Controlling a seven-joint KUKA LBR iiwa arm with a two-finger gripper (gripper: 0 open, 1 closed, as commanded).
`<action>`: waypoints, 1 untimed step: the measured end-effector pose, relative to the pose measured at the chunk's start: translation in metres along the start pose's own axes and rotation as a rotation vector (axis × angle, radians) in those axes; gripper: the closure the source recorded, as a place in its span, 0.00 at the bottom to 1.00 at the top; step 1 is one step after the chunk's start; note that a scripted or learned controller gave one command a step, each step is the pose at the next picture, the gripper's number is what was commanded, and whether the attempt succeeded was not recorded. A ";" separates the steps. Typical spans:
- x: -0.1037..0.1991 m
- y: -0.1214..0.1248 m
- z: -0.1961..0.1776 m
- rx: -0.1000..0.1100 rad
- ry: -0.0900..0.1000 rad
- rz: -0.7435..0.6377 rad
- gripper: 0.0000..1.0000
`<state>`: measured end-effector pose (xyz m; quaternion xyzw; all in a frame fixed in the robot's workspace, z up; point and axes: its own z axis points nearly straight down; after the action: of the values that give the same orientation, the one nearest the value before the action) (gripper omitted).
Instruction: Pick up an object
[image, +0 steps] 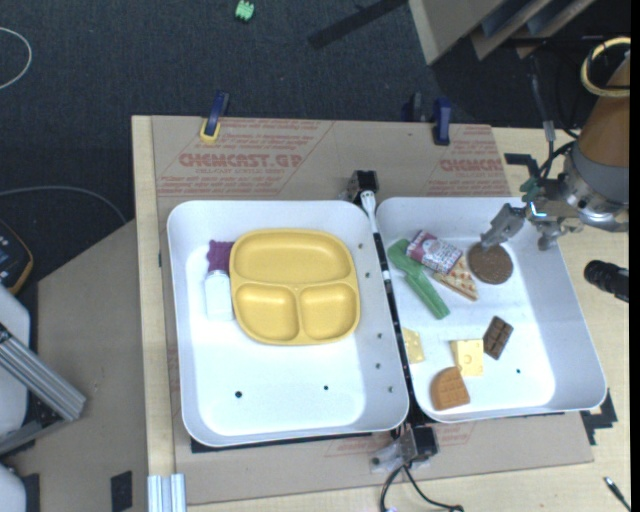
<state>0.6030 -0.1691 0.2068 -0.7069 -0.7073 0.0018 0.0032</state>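
Nearest the camera in the right white bin (575, 330), an orange-brown toast-shaped piece (450, 388) is seen, with a yellow cheese-like square (467, 356) and a dark brown chocolate block (497, 337) just beyond. In the left white bin (190, 330), a yellow three-compartment plastic tray (295, 284) is placed (a small white bottle (217, 296) lies beside it). Farther back, a green strip (420, 280) and a round brown cookie (490, 265) are found. The tool (522, 226) is positioned just above the cookie; its finger spread cannot be told.

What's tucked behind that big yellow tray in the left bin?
At the yellow tray's far left corner, a purple item and a white bottle peek out. Whatever lies beneath the tray is covered.
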 end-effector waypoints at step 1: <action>-0.010 0.001 0.053 0.000 0.000 0.001 0.00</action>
<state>0.6036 -0.1787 0.1542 -0.7073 -0.7069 0.0019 0.0030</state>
